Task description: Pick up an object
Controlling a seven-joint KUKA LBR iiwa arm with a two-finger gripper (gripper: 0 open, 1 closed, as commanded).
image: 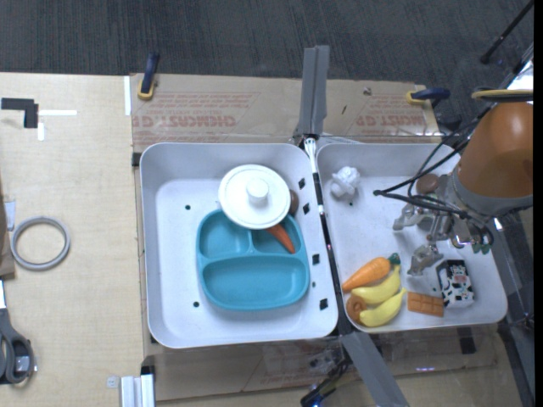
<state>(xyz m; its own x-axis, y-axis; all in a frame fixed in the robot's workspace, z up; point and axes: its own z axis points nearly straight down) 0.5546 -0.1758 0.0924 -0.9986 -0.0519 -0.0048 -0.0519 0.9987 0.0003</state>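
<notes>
Blue tray (246, 285): left bin, well left of the pincer, white lid (254, 197) on its top edge.
Carrot (367, 273): orange, green-tipped, just left of the pincer, touching the bananas.
Bananas (379, 299): yellow, below-left.
Pincer (427, 248): over the right bin (370, 164); opening cannot be told.
Cow-patterned toy (456, 281): black-and-white, just right.

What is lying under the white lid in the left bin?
The white lid rests on the blue divided plate, over its upper compartments. An orange piece sticks out from beneath its lower right edge. The rest under the lid is covered.
</notes>
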